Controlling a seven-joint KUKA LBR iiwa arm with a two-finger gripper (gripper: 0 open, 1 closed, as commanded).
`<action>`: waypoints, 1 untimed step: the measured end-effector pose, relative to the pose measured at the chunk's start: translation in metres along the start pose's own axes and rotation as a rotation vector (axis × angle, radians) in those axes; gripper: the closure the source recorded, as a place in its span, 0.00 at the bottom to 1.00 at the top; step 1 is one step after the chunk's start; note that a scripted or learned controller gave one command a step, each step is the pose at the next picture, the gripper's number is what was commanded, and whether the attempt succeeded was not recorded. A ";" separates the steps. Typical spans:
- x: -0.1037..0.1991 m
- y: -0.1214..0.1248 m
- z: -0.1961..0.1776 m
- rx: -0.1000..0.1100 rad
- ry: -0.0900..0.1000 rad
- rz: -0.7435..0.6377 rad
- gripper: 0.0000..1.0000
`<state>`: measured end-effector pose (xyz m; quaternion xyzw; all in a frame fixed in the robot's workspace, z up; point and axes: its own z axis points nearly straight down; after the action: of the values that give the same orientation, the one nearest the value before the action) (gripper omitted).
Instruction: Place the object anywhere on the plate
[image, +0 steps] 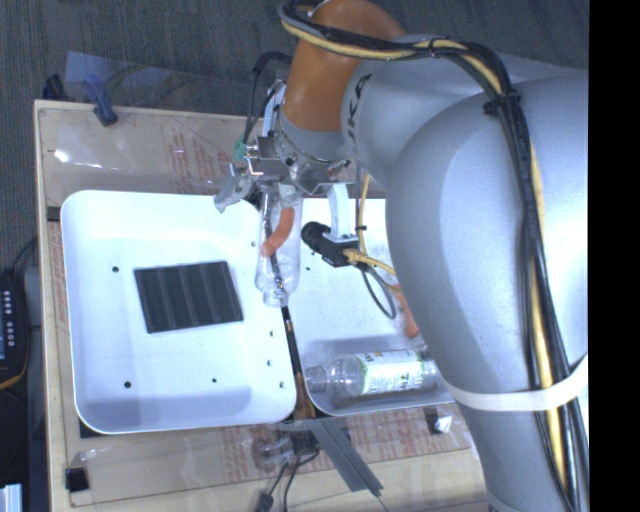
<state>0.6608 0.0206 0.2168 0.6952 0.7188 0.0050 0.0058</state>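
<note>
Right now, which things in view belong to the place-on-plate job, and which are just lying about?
Job:
- gripper
- orange thing at it, likely the object, grip unclear
- dark ribbed plate in the left bin

Lying about:
- clear bottle in the right bin
- small orange piece, also in that bin

Left bin (100, 380): white and shallow, with a dark ribbed plate (190, 297) lying flat near the middle of its floor.
Right bin (330, 290): largely covered by the grey arm (480, 200); a clear bottle (375, 375) with a pale label lies on its side by the lower wall.
Gripper (272, 215): above the seam between the two bins, well apart from the plate.
Orange piece (284, 226): slim and tilted, right at the gripper.
Clear piece (276, 270): just below the orange piece, possibly plastic, too blurred to name.
</note>
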 end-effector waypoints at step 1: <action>0.030 -0.036 -0.006 0.021 0.001 -0.023 0.00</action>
<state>0.6237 0.0497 0.2226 0.6870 0.7267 -0.0022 -0.0020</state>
